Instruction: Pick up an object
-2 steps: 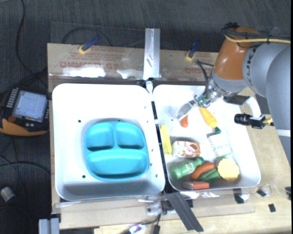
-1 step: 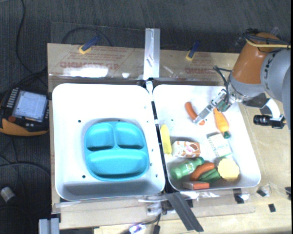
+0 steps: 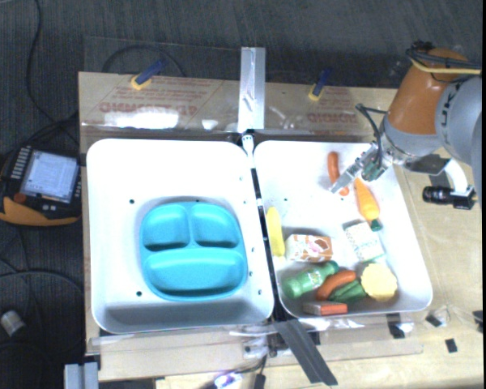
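Observation:
My gripper hangs over the upper part of the right bin, reaching in from the right. It is open, and nothing shows between its fingers. A small red sausage lies just to its left. An orange carrot lies just below it, to its right. Lower in the same bin are a yellow corn cob, an orange-and-white carton, a white-and-green carton, a green bottle, a red-orange carrot and a yellow block.
The left bin holds a blue divided tray. A grey metal divider stands behind the seam between the bins. The arm's orange band is above the right bin's far corner. A small screen device sits left of the bench.

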`<action>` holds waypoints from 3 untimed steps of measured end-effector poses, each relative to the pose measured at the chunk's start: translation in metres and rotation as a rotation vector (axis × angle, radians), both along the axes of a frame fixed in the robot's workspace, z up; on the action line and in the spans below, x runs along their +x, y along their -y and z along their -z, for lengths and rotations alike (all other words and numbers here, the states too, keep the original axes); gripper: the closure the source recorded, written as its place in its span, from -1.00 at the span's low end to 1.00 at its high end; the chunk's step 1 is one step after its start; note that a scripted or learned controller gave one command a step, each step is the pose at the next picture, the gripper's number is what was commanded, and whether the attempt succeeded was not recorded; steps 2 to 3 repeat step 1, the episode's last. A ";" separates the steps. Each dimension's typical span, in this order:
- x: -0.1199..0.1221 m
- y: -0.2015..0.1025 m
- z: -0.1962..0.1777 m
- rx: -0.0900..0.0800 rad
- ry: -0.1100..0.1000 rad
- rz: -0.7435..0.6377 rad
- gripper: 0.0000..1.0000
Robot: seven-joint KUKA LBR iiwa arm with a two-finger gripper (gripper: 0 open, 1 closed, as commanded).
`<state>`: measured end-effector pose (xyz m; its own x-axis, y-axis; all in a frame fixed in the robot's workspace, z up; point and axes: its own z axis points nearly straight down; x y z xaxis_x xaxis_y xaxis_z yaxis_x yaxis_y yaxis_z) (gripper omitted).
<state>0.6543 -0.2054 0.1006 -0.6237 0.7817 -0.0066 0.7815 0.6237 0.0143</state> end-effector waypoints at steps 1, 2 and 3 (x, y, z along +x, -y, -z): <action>-0.056 -0.013 0.010 -0.002 -0.002 0.080 1.00; -0.056 -0.013 0.010 -0.002 -0.002 0.080 1.00; -0.056 -0.013 0.010 -0.002 -0.002 0.080 1.00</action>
